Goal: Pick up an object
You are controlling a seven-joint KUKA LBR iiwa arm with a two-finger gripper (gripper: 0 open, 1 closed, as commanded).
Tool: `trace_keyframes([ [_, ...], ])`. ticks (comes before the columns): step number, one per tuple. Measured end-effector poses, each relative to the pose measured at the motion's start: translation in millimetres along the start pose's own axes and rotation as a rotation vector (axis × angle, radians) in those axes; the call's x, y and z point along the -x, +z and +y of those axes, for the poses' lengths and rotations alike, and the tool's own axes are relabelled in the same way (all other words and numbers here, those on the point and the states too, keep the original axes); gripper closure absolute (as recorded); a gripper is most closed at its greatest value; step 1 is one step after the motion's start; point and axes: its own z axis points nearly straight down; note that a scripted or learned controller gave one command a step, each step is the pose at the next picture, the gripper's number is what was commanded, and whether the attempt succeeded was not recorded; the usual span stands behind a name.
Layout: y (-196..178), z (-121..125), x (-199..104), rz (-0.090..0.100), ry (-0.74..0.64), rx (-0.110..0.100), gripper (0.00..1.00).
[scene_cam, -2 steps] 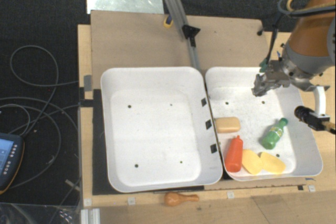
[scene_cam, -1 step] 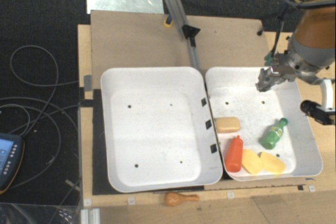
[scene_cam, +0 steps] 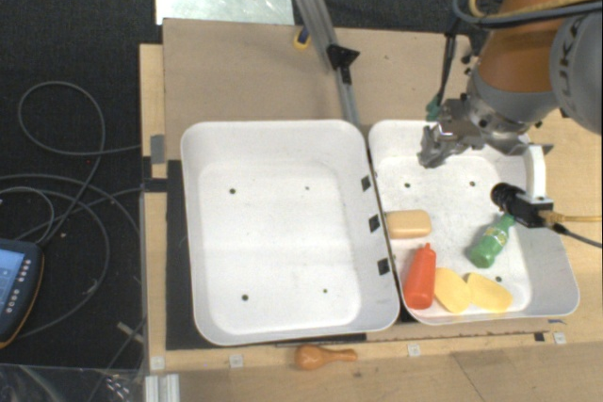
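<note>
Take the right bin [scene_cam: 565, 292] as your landmark. Your gripper [scene_cam: 435, 149] hangs over its far end, holding nothing; you cannot tell how its fingers stand. At its near end, the red bottle [scene_cam: 420, 276] lies lengthwise, cap pointing away from you. The green bottle [scene_cam: 491, 242] tilts, cap toward the far right. The tan block [scene_cam: 408, 223] lies crosswise, just beyond the red bottle.

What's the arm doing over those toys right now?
Gripper above right bin's far end, holding nothing. Green bottle, red bottle, tan block, yellow pieces lie nearer. Nothing blocking.
</note>
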Motion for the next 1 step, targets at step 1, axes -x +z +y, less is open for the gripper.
trace_keyframes([
  [1,6.6,-13.3,-54.5,0.000,0.000,-0.001,1.00],
])
